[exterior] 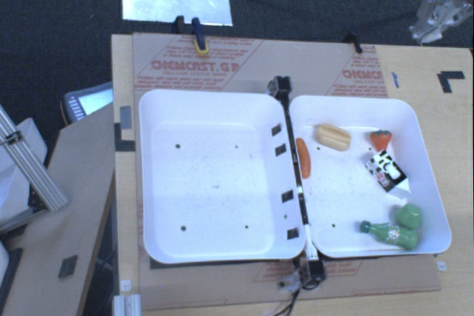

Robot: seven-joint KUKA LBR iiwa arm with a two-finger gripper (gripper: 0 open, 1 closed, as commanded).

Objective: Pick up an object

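Nearest the camera, at the lower edge of the frame, a small tangle of wires and a black clip (305, 276) sits where the two bins meet. From there I look to the gripper (441, 15), a pale grey metal piece at the upper right of the frame, well clear of both bins and above the bench's far corner. It is too blurred and small for me to tell how it is set.

Working outward from it, the right white bin (426, 159) holds everything worth picking. Closest to the gripper is a small red strawberry-shaped toy (381, 139), with a tan bread-roll toy (332, 136) to its left. Just below the strawberry lies a black-and-white printed packet (386, 170). A thin orange carrot-like stick (302, 157) lies tight along the bin's left wall. At the lower right, a green plastic bottle (390, 232) lies on its side, touching a round green toy (408, 215). The left white bin (148, 181) sits beside it.

Trouble, I reckon, would come from the choice of target: the carrot hugs the wall, leaving little room for a finger, and the bottle could roll or drag its neighbour along. The roll, standing apart, looks the safer bet.
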